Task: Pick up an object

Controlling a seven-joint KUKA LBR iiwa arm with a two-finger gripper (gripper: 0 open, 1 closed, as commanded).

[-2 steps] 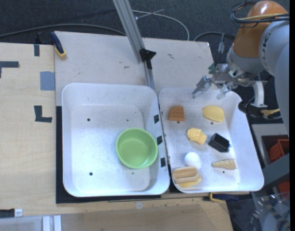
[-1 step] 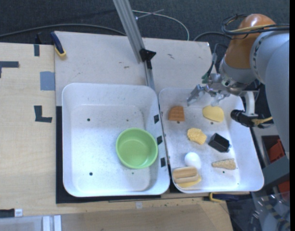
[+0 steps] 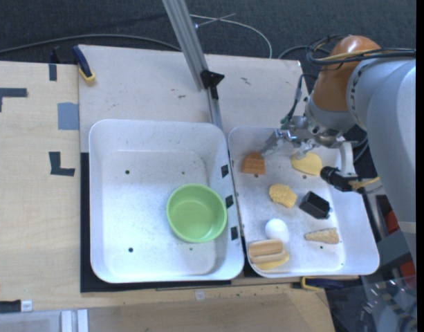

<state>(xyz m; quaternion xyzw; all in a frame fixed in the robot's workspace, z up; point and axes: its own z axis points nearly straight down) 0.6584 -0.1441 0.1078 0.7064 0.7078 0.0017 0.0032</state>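
The right bin [image 3: 357, 254] holds several toy foods. An orange-brown piece [image 3: 252, 164] lies near its far left, and a pale yellow piece [image 3: 307, 164] lies to the right of it. A yellow nugget [image 3: 283, 196], a black block [image 3: 314, 205], a white egg [image 3: 276, 229], a tan wedge [image 3: 323, 236] and a hot dog [image 3: 268, 252] lie nearer the front. My gripper [image 3: 286, 137] hangs low over the bin's far edge, between and just behind the orange-brown and pale yellow pieces. Nothing shows in its grasp.
A green bowl [image 3: 196, 213] sits in the left bin [image 3: 108, 185] near its right wall. A slanted metal pole [image 3: 187, 33] runs down to the bins' shared far corner. The grey arm [image 3: 384, 109] fills the right side above the right bin.
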